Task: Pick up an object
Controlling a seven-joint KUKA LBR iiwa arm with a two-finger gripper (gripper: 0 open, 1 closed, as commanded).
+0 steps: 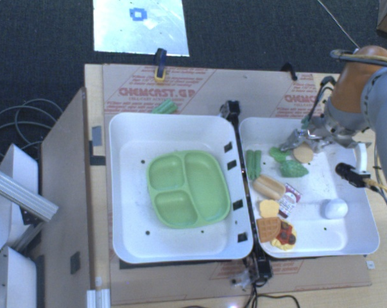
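Surface point(65, 172): pale board bench on dark carpet point(39, 37), with a printed brown cardboard sheet point(199, 85) under two shallow white bins. A shiny square plate point(140, 17) lies on the carpet beyond the bench; grey cables point(13, 130) loop at the left. Left bin point(126, 133) holds a light green divided tray point(188, 189), three compartments, lying flat near centre. Right bin point(353, 233) holds the loose items: two green pods point(253, 163) upright by the left wall, a green leafy piece point(291, 167), a tan bun-like piece point(268, 187), a small red-and-white packet point(289, 201), a yellow piece point(269, 208), a waffle-patterned piece point(268, 228), a red-and-yellow piece point(285, 236), a white ball point(335, 208) well apart toward the right. Gripper point(300, 136) low at the bin's far side, just above a round beige cookie-like disc point(303, 153), touching or nearly so. Whether the jaws are apart or together cannot be told.
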